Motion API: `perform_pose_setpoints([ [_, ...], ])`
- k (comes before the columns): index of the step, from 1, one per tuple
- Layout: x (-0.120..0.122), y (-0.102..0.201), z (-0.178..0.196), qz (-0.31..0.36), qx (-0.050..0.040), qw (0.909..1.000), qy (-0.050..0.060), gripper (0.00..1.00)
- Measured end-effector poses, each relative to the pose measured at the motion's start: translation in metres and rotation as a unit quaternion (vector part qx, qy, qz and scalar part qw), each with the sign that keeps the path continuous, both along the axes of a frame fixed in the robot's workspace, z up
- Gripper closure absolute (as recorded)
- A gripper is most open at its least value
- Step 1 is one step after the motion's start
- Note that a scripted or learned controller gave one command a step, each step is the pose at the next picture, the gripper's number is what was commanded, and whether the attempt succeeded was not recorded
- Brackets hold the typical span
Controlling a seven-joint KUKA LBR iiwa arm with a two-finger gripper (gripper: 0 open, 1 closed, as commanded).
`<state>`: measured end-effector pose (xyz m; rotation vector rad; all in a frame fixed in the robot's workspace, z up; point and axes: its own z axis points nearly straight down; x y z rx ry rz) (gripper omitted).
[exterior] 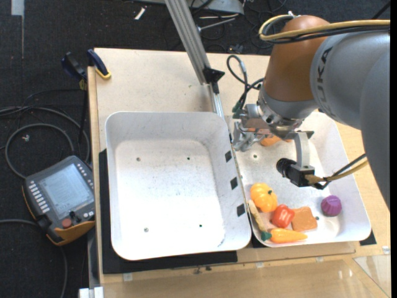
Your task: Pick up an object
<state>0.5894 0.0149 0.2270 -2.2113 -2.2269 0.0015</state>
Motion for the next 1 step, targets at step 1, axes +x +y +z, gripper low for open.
perform_pose_setpoints([
  [1, -0.0199, 0.0494, 0.0128, 0.001, 0.0003, 1.0, -0.001, 1.0],
])
